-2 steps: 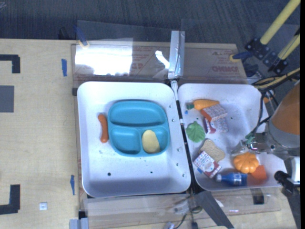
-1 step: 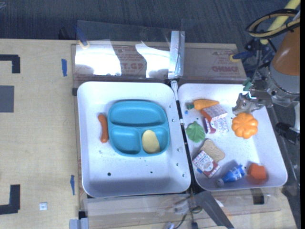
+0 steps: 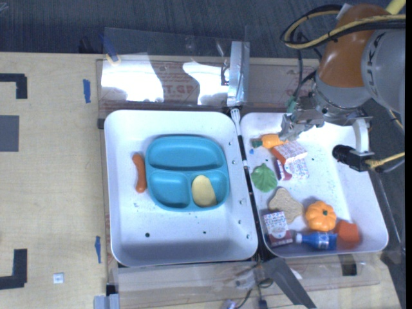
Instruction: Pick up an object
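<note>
Counter [image 3: 45,192] of pale wood carries two white bins side by side. Left bin [image 3: 122,230] holds a blue divided tray [image 3: 174,159] with a yellow lemon-like piece [image 3: 203,190] in one compartment, and an orange sausage shape [image 3: 140,172] just beside the tray. Right bin [image 3: 373,198] holds a slice of bread [image 3: 286,205], a small pumpkin [image 3: 320,215], a green leaf [image 3: 264,177], a blue bottle [image 3: 318,240] and a carrot piece [image 3: 271,141]. Over its far corner hangs the tool [image 3: 291,126], close above the carrot piece; how far its fingers stand apart cannot be told.
</note>
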